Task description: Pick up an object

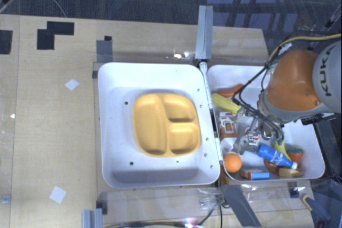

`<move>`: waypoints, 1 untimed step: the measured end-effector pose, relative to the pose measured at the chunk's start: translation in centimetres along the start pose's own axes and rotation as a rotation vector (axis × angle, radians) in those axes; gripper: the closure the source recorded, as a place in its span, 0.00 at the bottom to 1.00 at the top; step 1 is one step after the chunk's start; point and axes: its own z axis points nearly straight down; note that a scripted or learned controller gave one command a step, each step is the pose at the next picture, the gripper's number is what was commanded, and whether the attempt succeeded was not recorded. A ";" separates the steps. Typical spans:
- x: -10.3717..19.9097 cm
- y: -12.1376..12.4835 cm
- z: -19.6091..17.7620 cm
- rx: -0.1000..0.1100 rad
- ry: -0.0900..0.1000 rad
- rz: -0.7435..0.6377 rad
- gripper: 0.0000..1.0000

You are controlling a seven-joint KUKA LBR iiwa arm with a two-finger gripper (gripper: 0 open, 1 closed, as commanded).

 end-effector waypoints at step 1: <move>0.7 -0.1 0.0 0.001 -0.007 0.260 0.00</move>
